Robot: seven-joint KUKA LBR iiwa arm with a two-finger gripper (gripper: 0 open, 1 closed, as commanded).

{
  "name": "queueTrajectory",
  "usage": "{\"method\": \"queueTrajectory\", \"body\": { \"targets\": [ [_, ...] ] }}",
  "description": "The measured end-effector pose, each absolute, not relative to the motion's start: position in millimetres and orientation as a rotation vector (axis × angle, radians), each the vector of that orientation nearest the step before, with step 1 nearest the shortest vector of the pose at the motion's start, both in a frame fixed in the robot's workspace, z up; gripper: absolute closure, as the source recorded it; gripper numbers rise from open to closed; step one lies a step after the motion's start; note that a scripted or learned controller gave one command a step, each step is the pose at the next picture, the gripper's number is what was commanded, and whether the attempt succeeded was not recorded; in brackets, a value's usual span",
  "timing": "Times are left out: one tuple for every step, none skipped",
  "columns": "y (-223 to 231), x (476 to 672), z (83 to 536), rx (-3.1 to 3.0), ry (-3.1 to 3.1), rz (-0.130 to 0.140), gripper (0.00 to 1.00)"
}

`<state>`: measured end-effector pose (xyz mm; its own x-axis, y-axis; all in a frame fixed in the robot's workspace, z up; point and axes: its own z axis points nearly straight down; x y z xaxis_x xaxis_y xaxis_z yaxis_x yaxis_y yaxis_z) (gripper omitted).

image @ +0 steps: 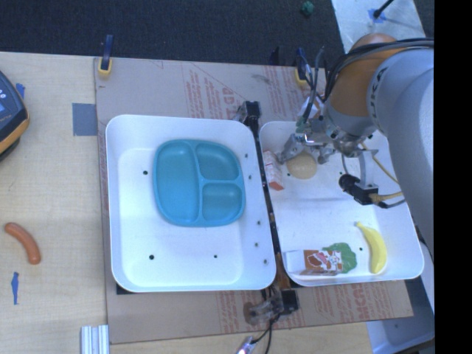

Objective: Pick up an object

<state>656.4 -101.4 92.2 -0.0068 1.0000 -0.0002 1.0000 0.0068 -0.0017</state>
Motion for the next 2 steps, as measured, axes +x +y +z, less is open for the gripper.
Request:
{"method": "queueTrajectory", "body": {
  "targets": [
    [-104.0, 656.5, 92.2, -2.215, -2.227, 0.002, 0.0],
    [-106.1, 656.5, 92.3, -2.216, -2.226, 0.002, 0.0]
  ]
}}
